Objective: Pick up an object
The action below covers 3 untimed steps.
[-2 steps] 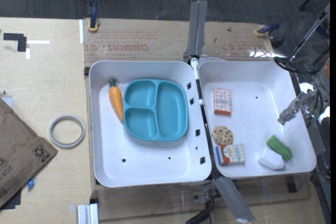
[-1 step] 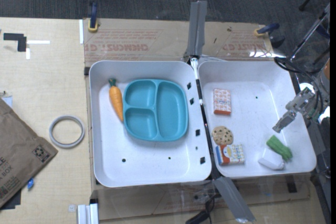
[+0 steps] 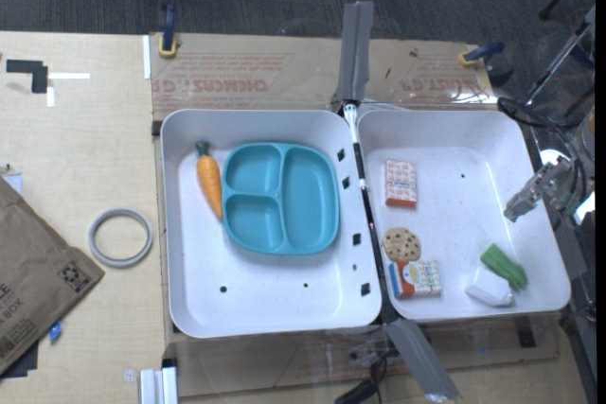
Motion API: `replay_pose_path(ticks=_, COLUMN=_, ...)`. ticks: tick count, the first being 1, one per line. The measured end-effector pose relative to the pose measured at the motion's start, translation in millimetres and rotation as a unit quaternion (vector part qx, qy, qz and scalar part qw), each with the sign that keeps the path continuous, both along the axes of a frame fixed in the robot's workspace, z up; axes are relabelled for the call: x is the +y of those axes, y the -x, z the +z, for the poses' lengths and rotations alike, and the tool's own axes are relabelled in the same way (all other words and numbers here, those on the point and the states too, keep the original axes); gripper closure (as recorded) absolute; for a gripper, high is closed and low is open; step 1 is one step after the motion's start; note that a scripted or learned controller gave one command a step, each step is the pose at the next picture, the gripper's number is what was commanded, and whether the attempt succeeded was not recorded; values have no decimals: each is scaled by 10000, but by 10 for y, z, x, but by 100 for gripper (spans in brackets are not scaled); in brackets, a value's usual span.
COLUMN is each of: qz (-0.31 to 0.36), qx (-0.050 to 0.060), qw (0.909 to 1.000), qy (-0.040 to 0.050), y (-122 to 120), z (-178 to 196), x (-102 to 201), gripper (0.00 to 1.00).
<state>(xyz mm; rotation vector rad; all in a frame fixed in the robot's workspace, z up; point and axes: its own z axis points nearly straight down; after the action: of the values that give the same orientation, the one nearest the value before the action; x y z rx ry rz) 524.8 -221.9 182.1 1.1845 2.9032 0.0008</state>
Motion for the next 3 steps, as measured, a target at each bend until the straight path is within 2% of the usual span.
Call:
replay_pose_path(ticks=1, qz=-596, qx=17, qw=9982, qy=-7, y=-136, z=-102, x=-2, gripper=100)
replay_pose_path(ticks=2, qz=-599, qx=18, qw=9982, qy=-6, y=-136, z=-102, x=-3, gripper=0)
replay_pose_path(ticks=3, qz=-439, qx=22, qw=9990, qy=-8, y=209, z=-904, x=0, gripper=0)
